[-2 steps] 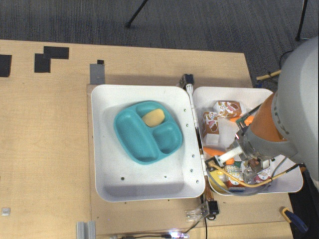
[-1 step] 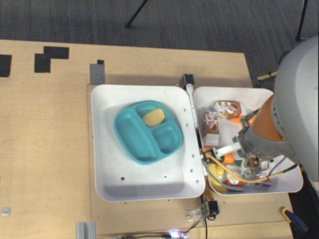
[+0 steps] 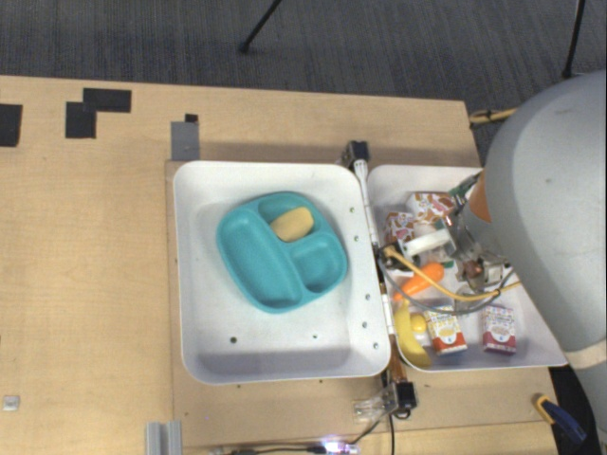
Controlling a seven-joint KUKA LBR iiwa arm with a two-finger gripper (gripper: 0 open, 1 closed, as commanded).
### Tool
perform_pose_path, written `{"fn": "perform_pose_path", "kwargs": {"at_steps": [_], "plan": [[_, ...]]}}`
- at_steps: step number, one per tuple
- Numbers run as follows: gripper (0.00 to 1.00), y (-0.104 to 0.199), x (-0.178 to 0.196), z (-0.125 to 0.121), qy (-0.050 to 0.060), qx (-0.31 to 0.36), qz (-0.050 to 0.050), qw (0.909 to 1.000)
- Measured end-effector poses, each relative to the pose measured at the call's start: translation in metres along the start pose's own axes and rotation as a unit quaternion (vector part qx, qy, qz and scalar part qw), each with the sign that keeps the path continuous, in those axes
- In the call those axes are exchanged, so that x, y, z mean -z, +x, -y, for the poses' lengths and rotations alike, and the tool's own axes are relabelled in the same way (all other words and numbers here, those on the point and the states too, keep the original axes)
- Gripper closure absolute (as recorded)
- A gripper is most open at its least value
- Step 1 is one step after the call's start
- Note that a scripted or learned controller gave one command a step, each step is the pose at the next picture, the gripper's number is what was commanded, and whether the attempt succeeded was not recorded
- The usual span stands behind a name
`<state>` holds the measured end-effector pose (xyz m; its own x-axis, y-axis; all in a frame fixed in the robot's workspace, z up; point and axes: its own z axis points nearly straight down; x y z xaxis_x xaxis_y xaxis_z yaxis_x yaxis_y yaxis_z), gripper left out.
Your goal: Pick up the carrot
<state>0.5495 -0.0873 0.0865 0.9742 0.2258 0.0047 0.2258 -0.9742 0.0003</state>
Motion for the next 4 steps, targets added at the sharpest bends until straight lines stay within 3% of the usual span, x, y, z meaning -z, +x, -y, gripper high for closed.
{"fn": "perform_pose_path", "kwargs": {"at_steps": [1, 2, 4], "plan": [[1.0, 0.001, 0.011, 0.0, 0.001, 0.009, 0.001, 1.0], [0.0, 0.001, 0.011, 0.001, 0.001, 0.01, 0.002, 0.9999], [0.0, -0.052, 0.001, 0.016, 0.0, -0.001, -0.002, 1.0]]}}
